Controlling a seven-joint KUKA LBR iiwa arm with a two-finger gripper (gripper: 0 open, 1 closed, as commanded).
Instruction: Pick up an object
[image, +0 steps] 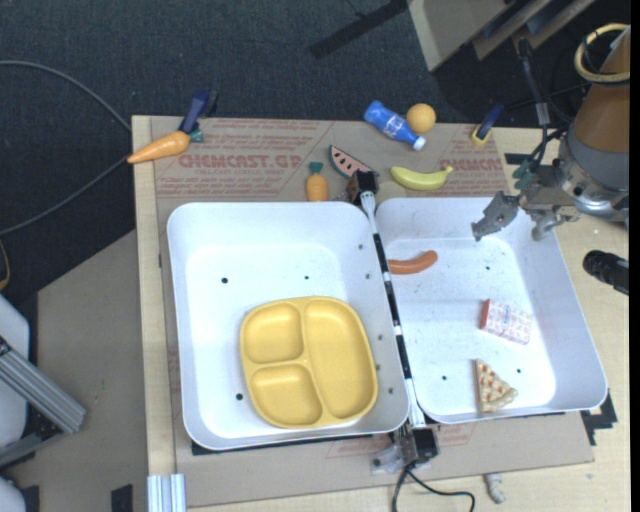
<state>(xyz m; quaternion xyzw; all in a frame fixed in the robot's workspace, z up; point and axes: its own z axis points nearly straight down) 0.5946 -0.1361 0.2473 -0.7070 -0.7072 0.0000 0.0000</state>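
My gripper (520, 212) hangs over the far right corner of the right bin (560, 290), jaws spread, nothing between them. Nearest candidate: the sausage (411, 263), lying to the view's left of my jaws and a little nearer the camera, close to the divider, long axis roughly across the bin. Same bin also holds a wafer (506, 320) and a pizza slice (492, 386) toward the near edge. Left bin (200, 300) holds a yellow divided plate (306, 360), compartments bare.
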